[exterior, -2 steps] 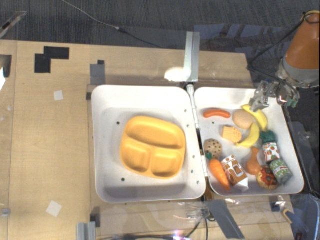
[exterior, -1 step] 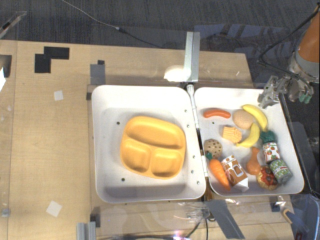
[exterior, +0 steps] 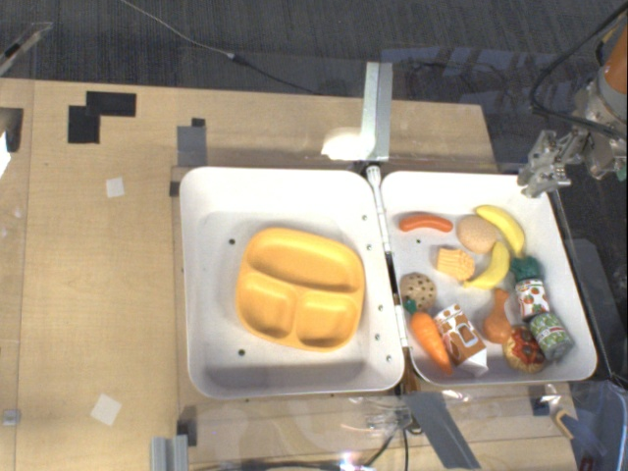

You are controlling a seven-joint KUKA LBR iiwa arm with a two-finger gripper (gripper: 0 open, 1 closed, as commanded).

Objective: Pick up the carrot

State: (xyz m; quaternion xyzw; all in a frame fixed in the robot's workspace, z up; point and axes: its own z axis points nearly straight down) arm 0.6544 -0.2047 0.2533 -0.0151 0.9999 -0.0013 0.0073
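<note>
- While the arm hung over the upper right corner of the bench, you had its gripper just past the right bin's far right corner, at about one o'clock from the carrot.
- You could not tell from this view how wide the gripper stood; nothing showed between its tips.
- You had the carrot lying in the right bin near its front left corner, tip pointing toward five o'clock, well apart from the gripper.
- At three o'clock of the carrot, touching it, you saw a small red-and-white carton.
- At twelve o'clock of the carrot sat a speckled cookie.
- Farther up at twelve o'clock lay a sausage, and at one o'clock a yellow waffle piece, a potato and a banana.
- At three o'clock, along the bin's right side, you had a bottle and a green can.
- At nine o'clock of the carrot, the left bin held a yellow divided plate.
</note>
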